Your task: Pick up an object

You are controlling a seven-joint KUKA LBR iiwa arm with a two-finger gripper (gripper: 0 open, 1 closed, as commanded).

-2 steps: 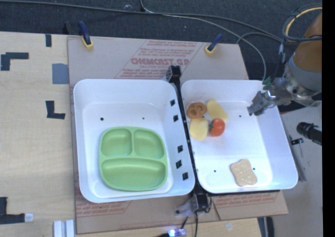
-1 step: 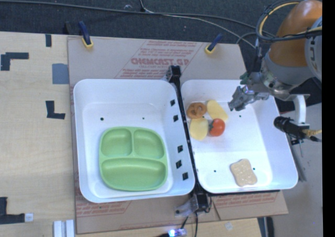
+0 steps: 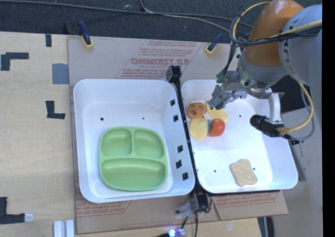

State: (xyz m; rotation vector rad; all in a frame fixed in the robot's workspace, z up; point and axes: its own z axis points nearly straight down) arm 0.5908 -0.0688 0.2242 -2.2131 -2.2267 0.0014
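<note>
The arm [image 3: 282, 37] enters from the upper right of the frame, with its orange band at the top right. The gripper [image 3: 219, 101] sits low over the upper left part of the right bin [image 3: 272, 149], directly above a cluster of small food items. Whether the gripper is open or closed cannot be determined, and no item is visibly held.

Contents of the right bin:
- A brown round pastry [image 3: 197, 110] lies near the bin's left wall, just left of the gripper.
- A pale yellow piece [image 3: 199, 129] lies just below the pastry.
- A second yellow piece [image 3: 219, 114] lies just below the gripper tip.
- A red tomato [image 3: 217, 127] lies touching or just beside both yellow pieces.
- A tan slice of bread [image 3: 243, 172] lies apart from the cluster, toward the lower right of the bin.

The left bin [image 3: 89, 100] holds 1 green divided plate [image 3: 133, 158] with 3 compartments, in its lower half.
</note>
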